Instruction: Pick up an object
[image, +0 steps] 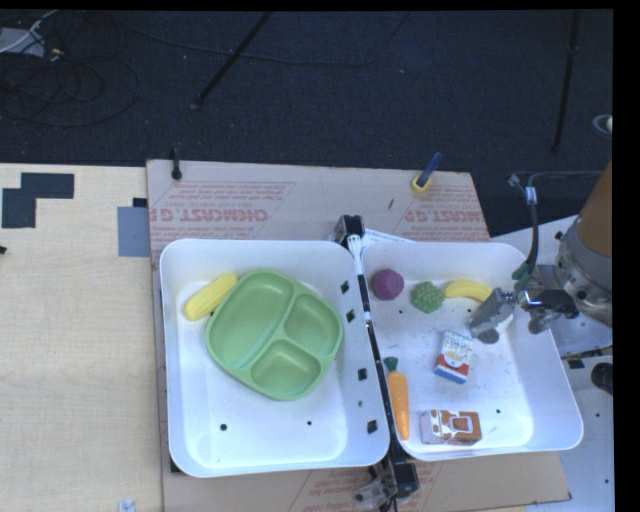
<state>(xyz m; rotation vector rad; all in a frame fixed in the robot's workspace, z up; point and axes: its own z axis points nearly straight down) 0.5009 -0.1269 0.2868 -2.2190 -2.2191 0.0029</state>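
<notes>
the gripper (492, 322) hangs low over the right bin (560, 420), just beside the small milk carton (454, 358) and near the banana (467, 290); whether it is parted or closed i cannot tell, and nothing shows in its grasp. the toys lie loose and spread apart, likely so any one can be reached; the carton looks the nearest candidate.

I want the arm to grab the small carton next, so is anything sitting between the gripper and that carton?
Nothing visible. The gripper sits just up-right of the carton in the right bin, with bare bin floor between them. The banana and green ball lie further back, off that line.
</notes>
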